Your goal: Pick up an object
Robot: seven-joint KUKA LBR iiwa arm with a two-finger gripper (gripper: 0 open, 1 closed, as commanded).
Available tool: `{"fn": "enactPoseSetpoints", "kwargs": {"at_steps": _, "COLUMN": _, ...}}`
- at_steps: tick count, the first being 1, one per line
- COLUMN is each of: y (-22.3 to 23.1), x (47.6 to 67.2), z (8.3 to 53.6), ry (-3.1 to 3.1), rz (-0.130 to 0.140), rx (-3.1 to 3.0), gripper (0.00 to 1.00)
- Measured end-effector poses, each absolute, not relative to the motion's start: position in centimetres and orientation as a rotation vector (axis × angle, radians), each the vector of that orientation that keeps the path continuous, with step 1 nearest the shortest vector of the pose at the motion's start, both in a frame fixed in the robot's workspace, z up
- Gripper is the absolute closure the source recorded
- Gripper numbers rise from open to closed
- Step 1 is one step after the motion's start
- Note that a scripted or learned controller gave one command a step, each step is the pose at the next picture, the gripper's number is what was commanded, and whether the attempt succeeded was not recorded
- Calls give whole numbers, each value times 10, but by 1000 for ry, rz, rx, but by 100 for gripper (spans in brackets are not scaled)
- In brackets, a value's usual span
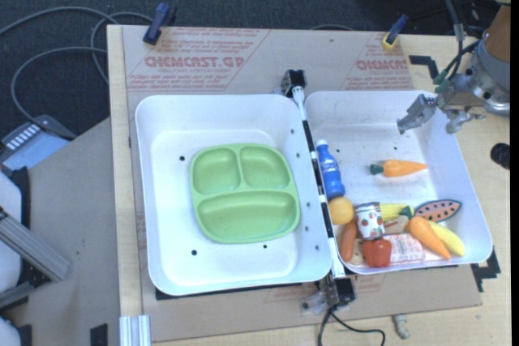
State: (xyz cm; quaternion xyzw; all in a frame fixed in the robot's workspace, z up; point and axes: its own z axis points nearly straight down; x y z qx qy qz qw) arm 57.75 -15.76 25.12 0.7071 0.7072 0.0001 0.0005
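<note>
The gripper [427,114] is hanging with its fingers spread apart, holding nothing, up and to the right of the toy carrot [399,168], which is lying alone in the right bin [357,111].

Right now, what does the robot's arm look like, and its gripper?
The arm is chunky and rounded, grey metal with a brownish-orange part higher up, and dark cables loop beside it. Its gripper is small, pale grey and angular.
</note>
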Motion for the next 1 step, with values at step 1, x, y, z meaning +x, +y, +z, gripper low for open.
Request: {"fn": "enactPoseSetpoints", "kwargs": {"at_steps": 1, "y": -196, "x": 503, "z": 134, "ry": 2221, "rz": -2, "rx": 2224, "gripper": 0}}
